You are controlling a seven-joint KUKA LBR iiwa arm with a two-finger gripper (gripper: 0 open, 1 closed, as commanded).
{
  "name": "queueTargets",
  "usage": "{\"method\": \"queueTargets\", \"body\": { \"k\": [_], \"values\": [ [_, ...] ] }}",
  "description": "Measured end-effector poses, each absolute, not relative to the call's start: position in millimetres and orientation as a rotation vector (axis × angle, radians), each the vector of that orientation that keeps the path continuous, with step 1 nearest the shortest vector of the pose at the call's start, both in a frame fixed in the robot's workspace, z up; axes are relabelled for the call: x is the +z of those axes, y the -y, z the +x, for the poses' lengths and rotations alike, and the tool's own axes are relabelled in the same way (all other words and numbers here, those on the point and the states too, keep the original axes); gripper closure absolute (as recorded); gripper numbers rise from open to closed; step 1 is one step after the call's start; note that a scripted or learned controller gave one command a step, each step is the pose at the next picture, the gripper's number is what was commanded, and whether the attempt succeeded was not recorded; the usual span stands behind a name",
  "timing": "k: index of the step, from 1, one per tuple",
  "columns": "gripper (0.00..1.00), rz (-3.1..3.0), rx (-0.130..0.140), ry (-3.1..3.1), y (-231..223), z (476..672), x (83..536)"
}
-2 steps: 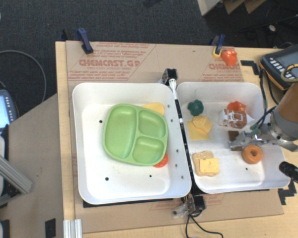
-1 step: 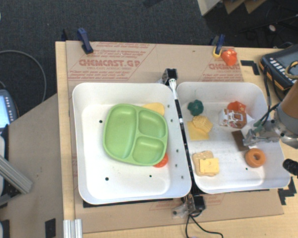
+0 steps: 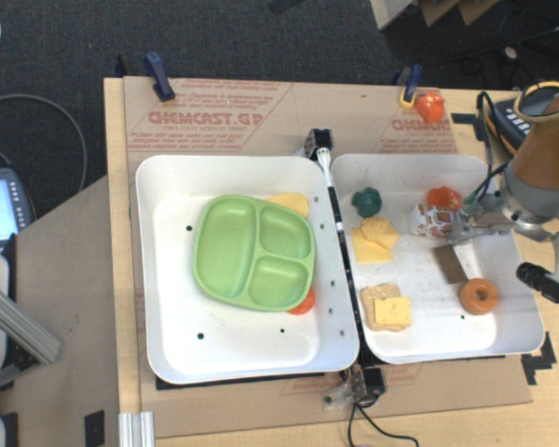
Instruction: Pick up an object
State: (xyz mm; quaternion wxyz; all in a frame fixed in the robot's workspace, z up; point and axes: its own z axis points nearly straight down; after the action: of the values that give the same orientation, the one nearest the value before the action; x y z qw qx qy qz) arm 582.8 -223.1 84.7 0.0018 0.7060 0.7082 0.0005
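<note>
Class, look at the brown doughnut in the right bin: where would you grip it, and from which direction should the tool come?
Grip the doughnut across its ring, straight from above. It lies flat, hole up, apart from the dark brown block nearby, so the outer edges look free to pinch.

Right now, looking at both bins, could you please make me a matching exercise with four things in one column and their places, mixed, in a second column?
Things:
1. green divided plate
2. brown doughnut
3. dark green toy
4. gripper

Places:
A. right bin, near corner on the arm's side
B. left bin, middle
C. right bin, over the far middle, beside a red-orange object
D. right bin, far corner by the divider

Pairs: 1-B, 2-A, 3-D, 4-C
</note>
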Motion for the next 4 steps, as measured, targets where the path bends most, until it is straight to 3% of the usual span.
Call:
{"method": "queueTargets", "body": {
  "k": [1,2,3,4],
  "values": [
    [1.0,2.217,0.002,-2.22,223.6,581.9,96.0],
    [1.0,2.205,0.016,-2.232,110.4,622.7,158.0],
    [1.0,2.212,0.007,-2.233,22.8,603.5,187.0],
    [1.0,2.227,-0.005,-2.224,16.1,532.7,184.3]
  ]
}}
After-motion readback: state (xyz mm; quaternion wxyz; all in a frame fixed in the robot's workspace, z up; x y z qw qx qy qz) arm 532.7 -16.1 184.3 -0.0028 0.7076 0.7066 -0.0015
